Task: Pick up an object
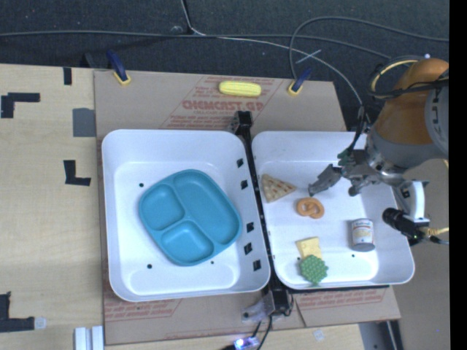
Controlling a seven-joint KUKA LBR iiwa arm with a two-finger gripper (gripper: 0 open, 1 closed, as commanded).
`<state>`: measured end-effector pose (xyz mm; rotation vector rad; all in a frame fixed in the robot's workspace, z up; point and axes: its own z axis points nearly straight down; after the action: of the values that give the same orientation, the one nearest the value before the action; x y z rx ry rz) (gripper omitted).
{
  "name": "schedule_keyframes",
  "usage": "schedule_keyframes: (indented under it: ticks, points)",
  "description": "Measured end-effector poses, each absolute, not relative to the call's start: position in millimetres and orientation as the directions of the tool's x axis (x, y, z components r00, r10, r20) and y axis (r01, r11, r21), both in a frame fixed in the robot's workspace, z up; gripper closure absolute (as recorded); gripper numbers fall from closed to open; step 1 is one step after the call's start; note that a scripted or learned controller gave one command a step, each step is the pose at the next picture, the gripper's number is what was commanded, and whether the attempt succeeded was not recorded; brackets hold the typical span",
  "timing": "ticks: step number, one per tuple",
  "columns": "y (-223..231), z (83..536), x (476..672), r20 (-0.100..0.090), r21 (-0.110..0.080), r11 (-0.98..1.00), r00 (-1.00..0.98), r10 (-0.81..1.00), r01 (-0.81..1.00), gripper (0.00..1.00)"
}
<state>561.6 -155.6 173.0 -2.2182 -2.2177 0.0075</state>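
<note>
Two shallow white bins sit side by side on a sheet of cardboard [211, 108] laid over the counter [44, 195]; the left bin [117, 217] holds a blue divided plate [189, 216] near its middle, tilted a little in the frame; the right bin [394, 268] holds five small things, a tan wedge of toy pizza [276, 188] at its upper left, a brown pretzel [310, 208] just right of and below the wedge, a small grey can [360, 234] standing upright toward the right, a yellow block [309, 247] low in the middle, and a green bumpy piece [314, 269] touching the block's lower edge; the arm comes in from the right edge of the frame, its orange band at upper right, and the claw [338, 181] hangs over the upper middle of the right bin with its two fingers spread apart, one finger [321, 182] reaching left toward the pretzel and stopping just above and right of it; nothing lies between the fingers; a yellow ear of toy corn [239, 89] rests on the cardboard above the bins, at top centre, between two blue clamps [118, 68]; grey cables [219, 36] loop across the dark floor at the top.
</note>
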Motion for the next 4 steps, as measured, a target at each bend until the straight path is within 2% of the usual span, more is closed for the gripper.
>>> schedule_keyframes:
  ticks: [1, 2, 4]
  points:
    - [-152, 129, 561.7, 0.0, -0.006, 0.001, -0.001, 1.0, 1.0, 0.0]
    - [-152, 141, 562.9, 0.0, -0.003, 0.003, -0.003, 1.0, 1.0, 1.0]
    - [-157, 228, 561.9, -0.001, 0.004, 0.002, -0.002, 1.0, 1.0, 1.0]
